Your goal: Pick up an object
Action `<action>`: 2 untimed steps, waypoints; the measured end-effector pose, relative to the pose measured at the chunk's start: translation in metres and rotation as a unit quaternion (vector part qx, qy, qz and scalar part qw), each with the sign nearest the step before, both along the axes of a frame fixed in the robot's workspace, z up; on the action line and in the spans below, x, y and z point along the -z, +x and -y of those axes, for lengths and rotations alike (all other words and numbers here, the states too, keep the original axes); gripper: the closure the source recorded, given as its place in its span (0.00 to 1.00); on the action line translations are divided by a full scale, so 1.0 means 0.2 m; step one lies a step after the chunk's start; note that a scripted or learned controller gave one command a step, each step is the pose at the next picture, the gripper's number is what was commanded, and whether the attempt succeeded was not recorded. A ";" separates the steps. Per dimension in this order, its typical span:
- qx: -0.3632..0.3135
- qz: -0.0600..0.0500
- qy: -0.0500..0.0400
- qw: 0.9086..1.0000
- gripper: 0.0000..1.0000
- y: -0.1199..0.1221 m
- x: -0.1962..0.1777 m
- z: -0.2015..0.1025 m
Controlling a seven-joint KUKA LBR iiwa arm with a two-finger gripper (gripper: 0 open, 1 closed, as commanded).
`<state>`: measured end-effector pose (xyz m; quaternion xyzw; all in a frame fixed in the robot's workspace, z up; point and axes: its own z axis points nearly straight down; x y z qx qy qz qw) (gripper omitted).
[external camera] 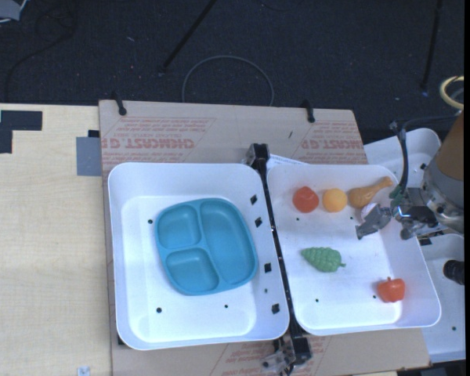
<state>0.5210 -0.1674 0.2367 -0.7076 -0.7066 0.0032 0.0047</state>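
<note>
While the gripper (374, 224) hangs over the right bin (352, 319) at about 3 o'clock of its floor, nothing sits between its fingers; whether they stand open or closed cannot be told, since the grey metal blurs against the white.

Contents, right bin:
- Tan drumstick-shaped toy (370, 191), nearest item, just beside the fingertips at their 12 o'clock. Long axis runs from 8 o'clock (thick end) to 2 o'clock (thin end).
- Orange ball (334, 200), near, at 10 o'clock of the fingertips.
- Red round fruit (305, 200), beyond the ball, same bearing.
- Green bumpy toy (323, 258), near, at 8 o'clock.
- Red item with a stem (390, 290), well apart, at 5 o'clock.

Contents, left bin (133, 202):
- Blue divided plate (206, 245), well apart at 9 o'clock, across the divider.

Judgement: the drumstick is the likeliest pick, as it lies closest. A grasp would want the fingers shifted toward 12 o'clock and closing across the slanted long axis, roughly on the 11-to-5 line.
</note>
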 end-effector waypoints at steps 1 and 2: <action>-0.001 0.005 -0.001 1.000 0.00 0.01 -0.02 0.00; -0.001 0.002 0.000 1.000 0.00 0.03 0.20 -0.01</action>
